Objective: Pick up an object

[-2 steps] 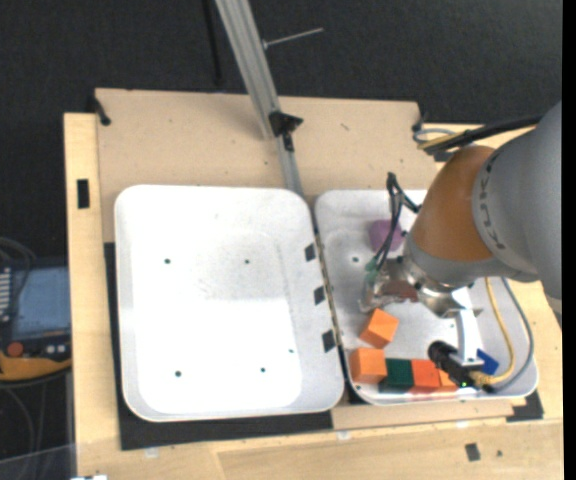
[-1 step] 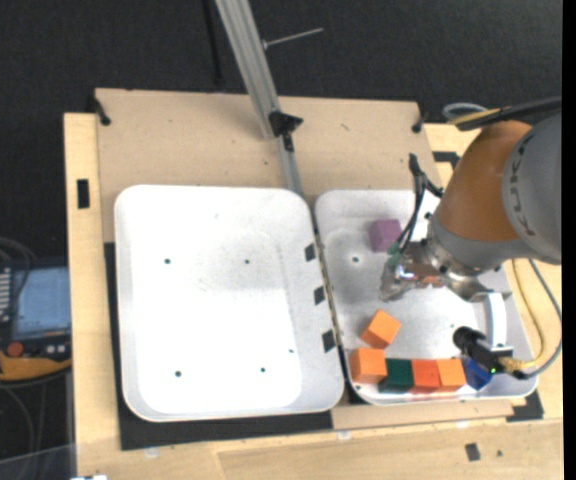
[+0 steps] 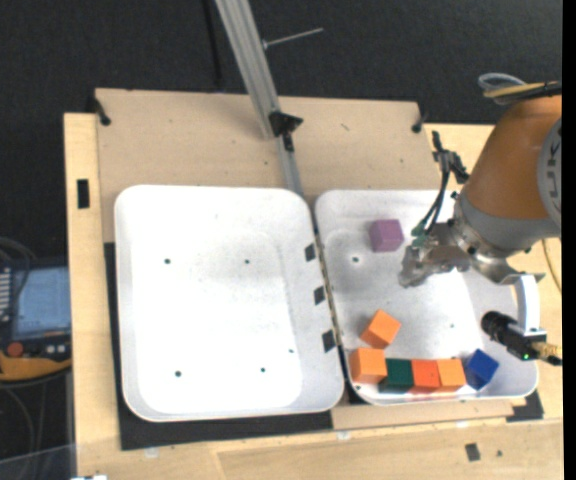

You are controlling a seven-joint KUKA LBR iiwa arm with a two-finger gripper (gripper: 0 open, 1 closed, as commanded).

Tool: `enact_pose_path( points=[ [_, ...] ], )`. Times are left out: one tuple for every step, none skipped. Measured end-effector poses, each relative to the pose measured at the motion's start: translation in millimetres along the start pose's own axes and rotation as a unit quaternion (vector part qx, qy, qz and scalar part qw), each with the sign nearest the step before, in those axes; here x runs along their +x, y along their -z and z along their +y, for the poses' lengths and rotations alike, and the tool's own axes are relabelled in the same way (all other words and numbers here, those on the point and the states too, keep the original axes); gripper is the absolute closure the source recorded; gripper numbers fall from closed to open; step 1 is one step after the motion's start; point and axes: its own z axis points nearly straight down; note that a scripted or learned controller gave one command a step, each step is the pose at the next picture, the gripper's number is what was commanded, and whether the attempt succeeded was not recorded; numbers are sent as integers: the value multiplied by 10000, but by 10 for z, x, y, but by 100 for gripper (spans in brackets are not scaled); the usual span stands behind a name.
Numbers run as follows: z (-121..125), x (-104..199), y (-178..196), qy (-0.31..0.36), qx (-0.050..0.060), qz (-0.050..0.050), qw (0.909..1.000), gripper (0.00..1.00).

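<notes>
The right bin holds several blocks. A purple block lies near its far side. An orange block sits tilted in the middle. Along the near wall runs a row: orange, green, orange, orange and blue. My gripper hangs over the right bin, just right of and a little nearer than the purple block, above bare bin floor. I see no block between its fingers.
The left bin lies beside the right one, with clips along the shared edge. A grey metal post slants up from the back of the bench. A blue device with cables sits off the bench at left.
</notes>
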Motion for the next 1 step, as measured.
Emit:
enact_pose_path(
  points=[
    [-72,-36,566,16,-2,0,10000,100]
  ],
)
